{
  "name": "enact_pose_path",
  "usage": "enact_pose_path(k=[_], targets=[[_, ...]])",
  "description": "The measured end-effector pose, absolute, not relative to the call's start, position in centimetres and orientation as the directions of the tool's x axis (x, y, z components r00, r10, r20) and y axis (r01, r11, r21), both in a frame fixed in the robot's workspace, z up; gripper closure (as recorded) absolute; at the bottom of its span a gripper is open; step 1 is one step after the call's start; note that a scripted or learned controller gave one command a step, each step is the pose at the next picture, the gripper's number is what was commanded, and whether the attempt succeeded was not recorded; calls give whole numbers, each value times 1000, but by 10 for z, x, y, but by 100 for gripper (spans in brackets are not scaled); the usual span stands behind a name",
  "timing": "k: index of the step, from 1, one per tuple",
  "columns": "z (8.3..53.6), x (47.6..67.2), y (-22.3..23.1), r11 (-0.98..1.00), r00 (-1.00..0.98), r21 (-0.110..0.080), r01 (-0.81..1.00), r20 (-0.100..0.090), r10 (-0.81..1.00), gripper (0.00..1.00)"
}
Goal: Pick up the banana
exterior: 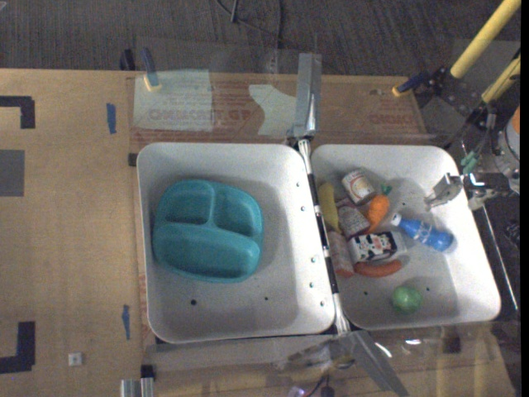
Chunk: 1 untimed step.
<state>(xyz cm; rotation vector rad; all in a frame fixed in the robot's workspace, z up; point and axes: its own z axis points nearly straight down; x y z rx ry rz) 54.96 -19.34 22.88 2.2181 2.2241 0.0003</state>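
Observation:
The banana [328,203], pale yellow, lies lengthwise against the left wall of the right bin [463,304]. A small can [358,184] and a carrot [377,210] lie just to its right. My gripper [445,191] hovers over the right bin's upper right part, near its right rim. It is far to the right of the banana and just above a blue bottle [423,234]. Nothing shows in its grasp.
The right bin also holds a small carton [374,245], a red sausage [378,268], a green lime [406,298] and a packet [339,255] below the banana. A teal divided plate [207,228] sits in the left bin [165,321]. A metal divider [306,106] runs between the bins.

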Motion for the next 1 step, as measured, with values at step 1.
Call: enact_pose_path(k=[1], targets=[[113,534,-140,112,-112,28,993,-9,994,0]])
